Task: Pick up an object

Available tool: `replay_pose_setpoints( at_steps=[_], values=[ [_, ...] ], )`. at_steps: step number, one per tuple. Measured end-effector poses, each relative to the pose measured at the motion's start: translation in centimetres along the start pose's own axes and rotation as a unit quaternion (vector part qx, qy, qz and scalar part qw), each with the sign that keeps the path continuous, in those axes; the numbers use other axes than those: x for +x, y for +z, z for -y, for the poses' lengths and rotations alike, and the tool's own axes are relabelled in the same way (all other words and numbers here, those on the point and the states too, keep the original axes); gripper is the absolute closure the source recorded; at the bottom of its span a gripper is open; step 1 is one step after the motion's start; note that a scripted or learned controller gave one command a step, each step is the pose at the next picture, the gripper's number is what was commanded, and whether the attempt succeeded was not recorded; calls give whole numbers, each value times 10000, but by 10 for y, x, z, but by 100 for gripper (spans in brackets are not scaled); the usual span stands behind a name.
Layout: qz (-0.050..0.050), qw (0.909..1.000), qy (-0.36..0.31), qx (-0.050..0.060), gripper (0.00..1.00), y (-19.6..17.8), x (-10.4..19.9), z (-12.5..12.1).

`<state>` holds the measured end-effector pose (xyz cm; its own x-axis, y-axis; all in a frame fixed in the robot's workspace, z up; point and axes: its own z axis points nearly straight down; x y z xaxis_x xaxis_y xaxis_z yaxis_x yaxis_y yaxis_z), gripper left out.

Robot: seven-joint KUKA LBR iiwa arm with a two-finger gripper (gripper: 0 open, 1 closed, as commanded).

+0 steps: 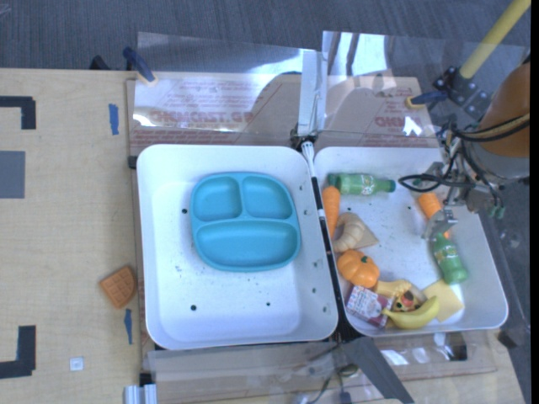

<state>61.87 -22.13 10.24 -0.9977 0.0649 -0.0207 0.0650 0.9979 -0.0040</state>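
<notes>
A small orange block sits in the right white bin, directly beneath the gripper; whether the fingers are open or closed on it cannot be told. Same bin: two green bottles, one carrot, one orange pumpkin, one banana. The left white bin holds one blue divided plate.
</notes>
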Motion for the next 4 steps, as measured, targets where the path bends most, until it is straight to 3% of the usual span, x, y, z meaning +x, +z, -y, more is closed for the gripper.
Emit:
replay_pose_setpoints(
  at_steps=[1,2,3,4],
  values=[
    [-50,9991,433,-11,0,15,-6,1],
    [27,9991,415,9,100,-1,-11,1],
    [17,9991,415,6,0,0,-11,0],
    [-54,9954,961,-7,0,15,-14,1]
  ],
)
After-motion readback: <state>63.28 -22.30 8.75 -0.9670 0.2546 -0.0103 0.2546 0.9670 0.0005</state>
